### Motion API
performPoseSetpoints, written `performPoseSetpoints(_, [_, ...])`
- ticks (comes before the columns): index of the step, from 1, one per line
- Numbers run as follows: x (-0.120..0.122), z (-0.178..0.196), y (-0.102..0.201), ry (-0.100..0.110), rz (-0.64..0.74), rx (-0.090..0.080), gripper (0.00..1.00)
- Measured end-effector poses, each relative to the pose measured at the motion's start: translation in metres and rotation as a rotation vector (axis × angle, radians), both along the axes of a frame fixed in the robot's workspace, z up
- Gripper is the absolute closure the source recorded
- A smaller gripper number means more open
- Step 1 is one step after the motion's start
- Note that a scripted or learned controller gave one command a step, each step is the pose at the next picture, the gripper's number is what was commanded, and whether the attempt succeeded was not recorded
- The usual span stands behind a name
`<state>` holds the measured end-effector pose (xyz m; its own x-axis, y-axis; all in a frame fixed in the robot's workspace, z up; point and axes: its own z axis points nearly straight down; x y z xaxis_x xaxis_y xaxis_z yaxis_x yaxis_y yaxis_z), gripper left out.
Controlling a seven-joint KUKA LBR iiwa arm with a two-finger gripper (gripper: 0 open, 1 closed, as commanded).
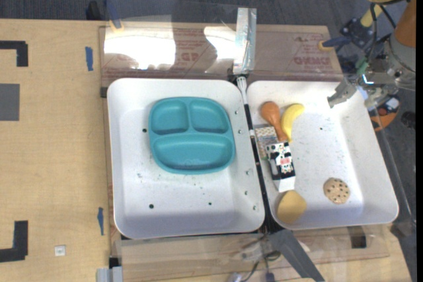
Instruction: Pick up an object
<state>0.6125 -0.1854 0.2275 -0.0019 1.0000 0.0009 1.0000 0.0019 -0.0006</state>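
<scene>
The grey two-finger gripper (357, 90) hovers at the far right edge of the right shallow white bin (380, 168), its fingers spread and holding nothing; the round speckled cookie (336, 190) lies untouched near the front; the whole pick is left to do.

Pale metallic fingers (340, 94), grey wrist housing behind them, orange band above, yellow and black cables looping overhead

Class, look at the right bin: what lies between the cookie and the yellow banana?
In the camera view, nothing: only bare, speckled white bin floor runs between the cookie and the banana.
</scene>
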Motion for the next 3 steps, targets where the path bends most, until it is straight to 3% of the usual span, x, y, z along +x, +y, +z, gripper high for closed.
performPoseSetpoints(1, [0.055, -0.042, 0.048, -0.001, 0.140, -0.001, 0.00])
performPoseSetpoints(2, [0.054, -0.080, 0.092, 0.001, 0.291, 0.001, 0.00])
performPoseSetpoints(3, [0.056, -0.124, 0.073, -0.008, 0.071, -0.003, 0.00])
